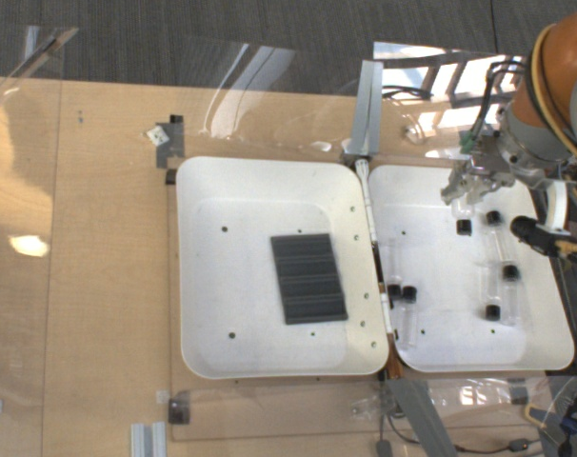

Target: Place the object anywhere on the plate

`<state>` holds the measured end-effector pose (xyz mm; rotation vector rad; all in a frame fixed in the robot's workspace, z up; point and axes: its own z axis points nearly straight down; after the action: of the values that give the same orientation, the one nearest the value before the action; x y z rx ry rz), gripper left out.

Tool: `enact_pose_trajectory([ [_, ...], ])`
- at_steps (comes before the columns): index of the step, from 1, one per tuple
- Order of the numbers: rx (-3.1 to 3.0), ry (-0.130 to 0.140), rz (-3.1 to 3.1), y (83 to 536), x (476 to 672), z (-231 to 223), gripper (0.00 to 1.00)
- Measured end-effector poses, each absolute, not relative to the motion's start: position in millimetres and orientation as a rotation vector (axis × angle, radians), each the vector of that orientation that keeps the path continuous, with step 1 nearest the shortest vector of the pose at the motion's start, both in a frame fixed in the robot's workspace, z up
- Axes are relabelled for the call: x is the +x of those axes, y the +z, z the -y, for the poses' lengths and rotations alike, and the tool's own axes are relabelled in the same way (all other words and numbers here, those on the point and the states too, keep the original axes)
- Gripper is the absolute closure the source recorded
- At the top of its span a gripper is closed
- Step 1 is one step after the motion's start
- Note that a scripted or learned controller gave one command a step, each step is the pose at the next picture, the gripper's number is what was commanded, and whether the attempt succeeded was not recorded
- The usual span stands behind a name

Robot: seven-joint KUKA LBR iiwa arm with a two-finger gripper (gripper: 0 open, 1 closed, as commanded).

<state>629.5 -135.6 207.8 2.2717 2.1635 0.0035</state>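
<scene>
Dark ribbed plate (308,277) lies mid left bin (203,350), long axis roughly top-to-bottom, slightly tilted. End effector (469,187) hovers over right bin (555,350) top edge; whether apart or together, cannot tell. Small black objects (464,226) just below it. Plate well left of end effector.

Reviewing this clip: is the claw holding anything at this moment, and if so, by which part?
It cannot be told. The claw hangs over the back of the right bin, too small and pale to show anything in it. The dark ridged plate lies flat in the left bin.
</scene>
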Motion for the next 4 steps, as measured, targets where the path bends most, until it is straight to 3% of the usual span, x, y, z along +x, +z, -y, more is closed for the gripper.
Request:
enact_pose_trajectory([
  [1, 2.876, -0.001, -1.270, 121, 592.7, 96, 1.00],
  [2, 2.821, 0.006, -1.377, 268, 651.4, 36, 1.00],
  [3, 2.946, 0.000, -1.089, 245, 652.4, -22, 1.00],
  [4, 3.088, 0.007, -0.588, 282, 603.5, -94, 1.00],
])
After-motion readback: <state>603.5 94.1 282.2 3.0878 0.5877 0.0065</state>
